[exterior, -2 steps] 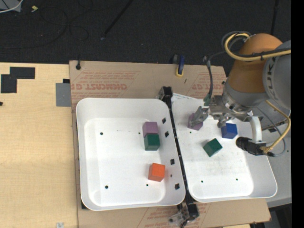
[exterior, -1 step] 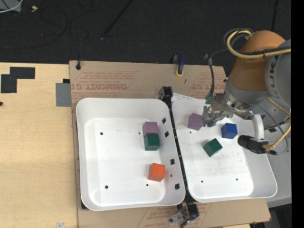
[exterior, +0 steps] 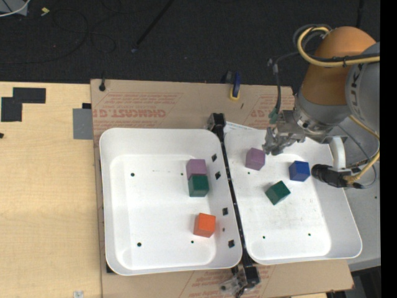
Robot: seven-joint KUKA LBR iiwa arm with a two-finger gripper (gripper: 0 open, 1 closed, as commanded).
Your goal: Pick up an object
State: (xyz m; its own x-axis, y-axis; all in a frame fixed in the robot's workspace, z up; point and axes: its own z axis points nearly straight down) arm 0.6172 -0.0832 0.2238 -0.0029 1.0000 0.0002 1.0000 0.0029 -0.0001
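Arm poised over the right bin (exterior: 347, 244).
The gripper (exterior: 275, 143) hangs just beside a purple cube (exterior: 255, 159); whether its jaws are open cannot be told. Blue cube (exterior: 299, 171) and green cube (exterior: 278, 192) lie nearby.

- counter (exterior: 43, 185): light wood
- cardboard sheet (exterior: 155, 107) on it, under both bins
- left bin (exterior: 118, 166) and right bin (exterior: 335, 228) side by side, touching
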